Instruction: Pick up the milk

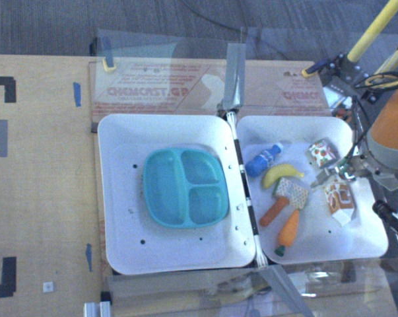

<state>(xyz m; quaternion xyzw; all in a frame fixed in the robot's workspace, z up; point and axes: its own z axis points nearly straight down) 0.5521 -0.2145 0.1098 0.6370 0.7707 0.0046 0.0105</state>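
Milk carton lies lengthwise toward the near-right; hand grip state: cannot tell.

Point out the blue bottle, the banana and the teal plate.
blue bottle (261, 160), camera view, middle of its body.
banana (282, 174), camera view, middle of its curve.
teal plate (160, 180), camera view, floor of its large left compartment.

Light: I see even, cool overhead brightness | Glare: white bins nearly blown out | Shadows: soft, faint beside the teal plate | Focus: generally soft, smeared right of the bins | Distortion: none evident
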